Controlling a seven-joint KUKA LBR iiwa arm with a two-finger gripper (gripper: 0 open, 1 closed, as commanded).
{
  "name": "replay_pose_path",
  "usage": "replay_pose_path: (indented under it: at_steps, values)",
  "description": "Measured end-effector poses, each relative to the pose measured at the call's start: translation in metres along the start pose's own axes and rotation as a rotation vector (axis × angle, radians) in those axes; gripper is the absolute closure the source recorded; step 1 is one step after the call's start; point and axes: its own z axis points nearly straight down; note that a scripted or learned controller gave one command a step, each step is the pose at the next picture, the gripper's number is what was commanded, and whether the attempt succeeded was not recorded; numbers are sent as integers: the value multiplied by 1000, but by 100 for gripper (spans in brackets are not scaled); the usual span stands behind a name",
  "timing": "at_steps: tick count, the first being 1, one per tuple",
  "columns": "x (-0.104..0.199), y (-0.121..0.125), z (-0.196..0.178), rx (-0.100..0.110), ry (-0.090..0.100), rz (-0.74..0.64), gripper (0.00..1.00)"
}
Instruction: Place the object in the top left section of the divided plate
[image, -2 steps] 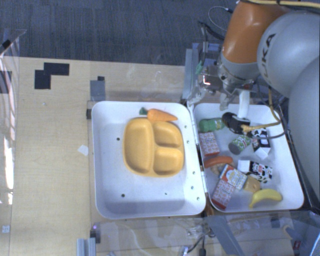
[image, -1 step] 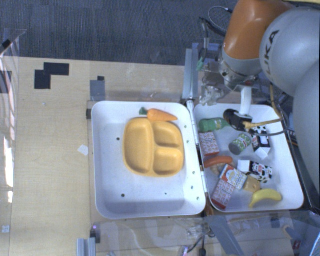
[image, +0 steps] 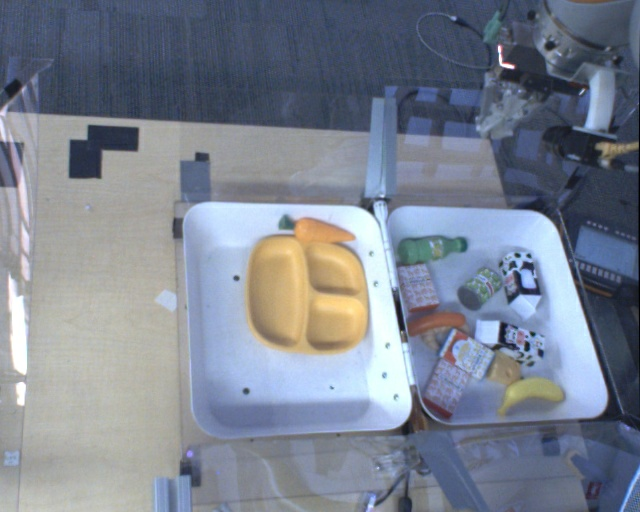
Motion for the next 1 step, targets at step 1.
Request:
replay_pose_path:
  at_steps: [1]
  values:
    - [-2, 1, -10, 2, -1, 67, 100]
